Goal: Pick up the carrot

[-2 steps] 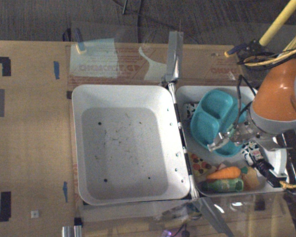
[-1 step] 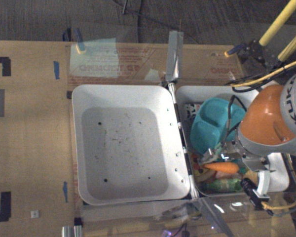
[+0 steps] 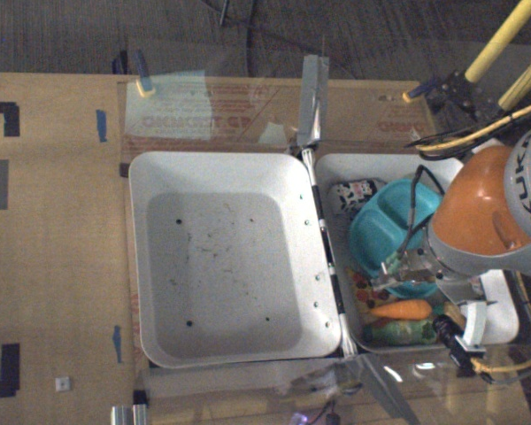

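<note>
- I am looking down at two white bins sitting side by side on the bench.
- The left bin [image 3: 226, 268] is showing its white floor with some small dark specks on it.
- The right bin [image 3: 504, 321] is holding a pile of things.
- The carrot [image 3: 401, 310] is lying flat near the front of the right bin, with its thin end pointing left.
- A green thing [image 3: 398, 331] is lying just in front of the carrot, touching it or very close.
- A blue bowl [image 3: 391, 228] is sitting behind the carrot, tipped a little.
- A small black and white box [image 3: 354, 193] is resting at the back of the right bin, beside the bowl.
- My arm [image 3: 487, 211] is reaching in from the right, and its orange band is covering part of the right bin.
- The gripper [image 3: 405, 273] is hanging over the bowl's front edge, just behind the carrot.
- I cannot tell if the gripper is open or closed, because it is small and blurry.
- The carrot is lying in the bin, not in the gripper.
</note>
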